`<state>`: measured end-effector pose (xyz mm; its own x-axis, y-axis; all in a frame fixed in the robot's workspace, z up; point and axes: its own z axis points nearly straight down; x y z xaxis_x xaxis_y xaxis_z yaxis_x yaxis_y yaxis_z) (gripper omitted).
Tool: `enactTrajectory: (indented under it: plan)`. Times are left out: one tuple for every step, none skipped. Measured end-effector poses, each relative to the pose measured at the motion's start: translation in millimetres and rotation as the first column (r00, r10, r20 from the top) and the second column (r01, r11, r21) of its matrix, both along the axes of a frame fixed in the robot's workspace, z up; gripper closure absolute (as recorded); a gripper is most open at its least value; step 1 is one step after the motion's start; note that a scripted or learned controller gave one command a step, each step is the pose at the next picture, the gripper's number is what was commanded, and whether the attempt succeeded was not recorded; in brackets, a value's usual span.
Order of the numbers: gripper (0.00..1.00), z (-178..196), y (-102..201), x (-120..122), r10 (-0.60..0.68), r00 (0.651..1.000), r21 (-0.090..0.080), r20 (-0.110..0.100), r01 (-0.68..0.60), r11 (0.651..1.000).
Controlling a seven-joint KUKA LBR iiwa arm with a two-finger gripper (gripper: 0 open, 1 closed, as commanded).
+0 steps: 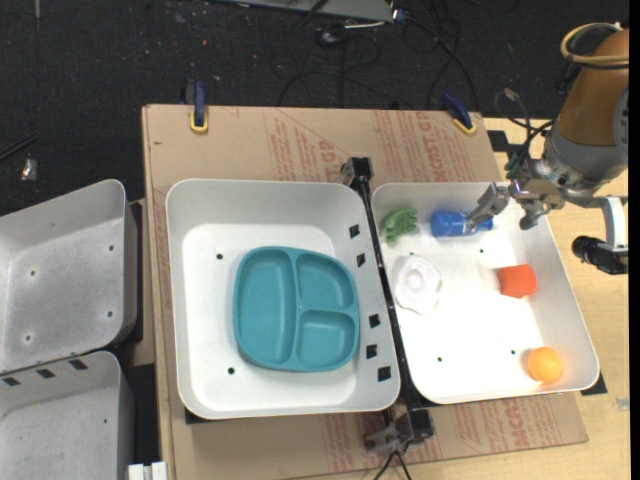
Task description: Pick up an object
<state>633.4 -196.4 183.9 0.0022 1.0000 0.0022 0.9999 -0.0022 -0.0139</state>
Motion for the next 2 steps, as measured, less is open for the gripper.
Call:
enactTrajectory:
  plan:
    - [0.00, 9.3, 0.6, 3.4, 0.003, 1.000, -0.003, 0.014, -0.003, 1.000]
    - [0.00, -36.5, 6.8, -1.5, 0.003, 1.000, -0.002, 0.010, -0.003, 1.000]
